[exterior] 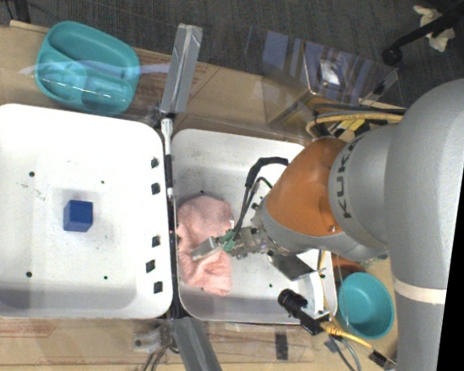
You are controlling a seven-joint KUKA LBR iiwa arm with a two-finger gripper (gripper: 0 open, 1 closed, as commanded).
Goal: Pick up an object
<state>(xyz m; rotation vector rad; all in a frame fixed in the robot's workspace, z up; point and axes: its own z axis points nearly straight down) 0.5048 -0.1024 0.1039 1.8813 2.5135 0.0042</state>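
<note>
Pink cloth [204, 245] lies crumpled against the left wall of the right bin [220, 149]. Grasping seems underway: the gripper [217, 245] is down on it, though whether it has pinched any fabric I cannot tell. Next, lifting straight up would test it.

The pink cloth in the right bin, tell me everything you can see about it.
The pink cloth is soft, fuzzy-looking fabric, crumpled into a loose heap, not spread flat. It lies on the floor of the right bin, near that bin's left wall and toward the front. Its folds bunch unevenly, with a lobe sagging toward the front edge. The end effector sits at its right side, with metal and green parts over the fabric; whether it grips the cloth is unclear.
</note>
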